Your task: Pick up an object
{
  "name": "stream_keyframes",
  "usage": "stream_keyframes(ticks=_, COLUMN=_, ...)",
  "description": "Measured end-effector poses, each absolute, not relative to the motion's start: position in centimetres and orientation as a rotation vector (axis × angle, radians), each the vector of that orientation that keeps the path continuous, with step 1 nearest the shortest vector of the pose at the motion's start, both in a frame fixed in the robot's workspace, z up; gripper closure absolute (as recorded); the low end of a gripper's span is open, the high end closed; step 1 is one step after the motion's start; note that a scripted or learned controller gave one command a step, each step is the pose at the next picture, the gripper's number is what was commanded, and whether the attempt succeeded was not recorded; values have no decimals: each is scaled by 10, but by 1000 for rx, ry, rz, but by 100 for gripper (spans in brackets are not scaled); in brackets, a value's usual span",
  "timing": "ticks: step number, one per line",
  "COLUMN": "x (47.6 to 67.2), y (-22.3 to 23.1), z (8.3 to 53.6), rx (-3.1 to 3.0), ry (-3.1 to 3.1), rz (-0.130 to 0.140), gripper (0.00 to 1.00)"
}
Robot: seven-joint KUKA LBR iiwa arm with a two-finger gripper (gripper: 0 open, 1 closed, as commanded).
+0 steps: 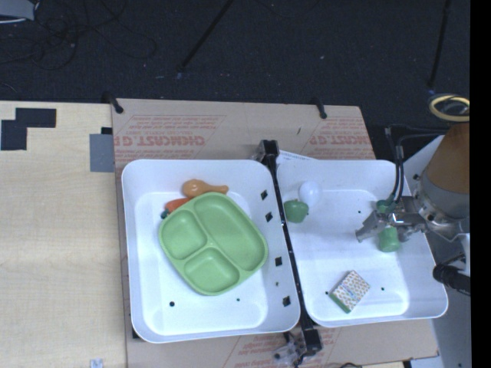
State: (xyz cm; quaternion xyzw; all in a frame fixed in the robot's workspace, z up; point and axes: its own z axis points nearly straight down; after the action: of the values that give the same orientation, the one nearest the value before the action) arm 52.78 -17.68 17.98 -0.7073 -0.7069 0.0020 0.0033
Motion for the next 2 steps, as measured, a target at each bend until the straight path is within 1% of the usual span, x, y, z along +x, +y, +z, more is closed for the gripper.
stream_keyframes(ticks=2, x=527, y=-166, z=85, rx=-2219, ry=-2218, rz=3, gripper=0)
